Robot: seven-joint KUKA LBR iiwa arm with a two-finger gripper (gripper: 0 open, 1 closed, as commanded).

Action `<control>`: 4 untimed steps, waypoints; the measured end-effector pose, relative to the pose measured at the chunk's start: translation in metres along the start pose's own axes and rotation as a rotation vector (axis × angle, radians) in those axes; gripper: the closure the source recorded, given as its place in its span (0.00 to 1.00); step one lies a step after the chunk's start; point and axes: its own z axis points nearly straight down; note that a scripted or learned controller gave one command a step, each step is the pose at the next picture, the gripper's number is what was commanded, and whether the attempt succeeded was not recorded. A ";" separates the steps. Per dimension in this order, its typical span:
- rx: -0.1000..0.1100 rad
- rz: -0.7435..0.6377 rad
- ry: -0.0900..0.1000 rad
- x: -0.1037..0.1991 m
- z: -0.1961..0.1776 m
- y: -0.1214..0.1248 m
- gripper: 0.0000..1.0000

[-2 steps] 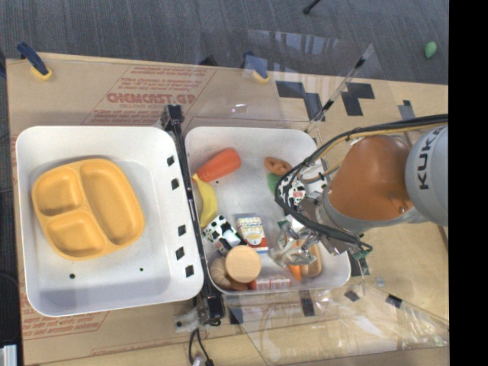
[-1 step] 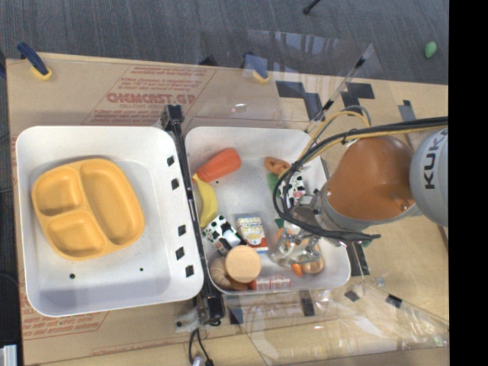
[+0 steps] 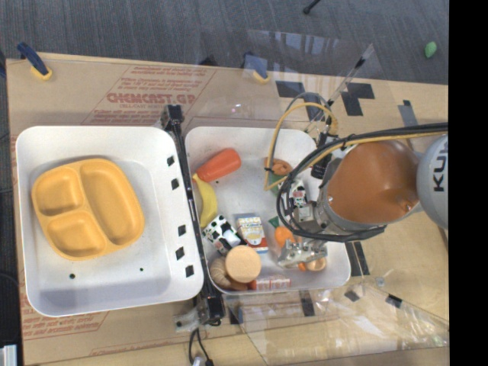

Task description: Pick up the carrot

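Nearest the camera runs the front edge of the bench (image 3: 114,334), covered in brown sheeting with red print. On it stand the two white bins side by side. By the front wall of the right bin (image 3: 335,277) sits a round tan disc (image 3: 242,264). Just to its right the pincer (image 3: 300,254) is down among small orange pieces (image 3: 313,264); its metal end is crowded by cables and clutter, so I cannot tell whether it is wide or narrow, and nothing can be seen held in it.

A little further back lie a black-and-white cow-patterned toy (image 3: 217,231) and a small printed carton (image 3: 250,231), then a yellow banana (image 3: 206,197) along the bin's left wall. Above the pincer rises the arm with its orange band (image 3: 370,185), reaching in from the right (yellow and black cables loop over it).

The carrot (image 3: 219,165) lies beyond the banana, in the far left part of the right bin, tilted, well apart from the pincer.

The left bin (image 3: 99,288) holds a yellow divided tray (image 3: 86,207). At the bench's far edge are two blue clamps (image 3: 34,61), and beyond them dark grey carpet (image 3: 152,14)
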 end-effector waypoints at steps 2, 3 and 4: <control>-0.001 0.387 0.000 -0.015 0.000 -0.029 0.00; -0.006 0.617 0.004 -0.001 0.001 -0.014 0.00; -0.006 0.850 0.004 -0.025 0.002 0.005 0.00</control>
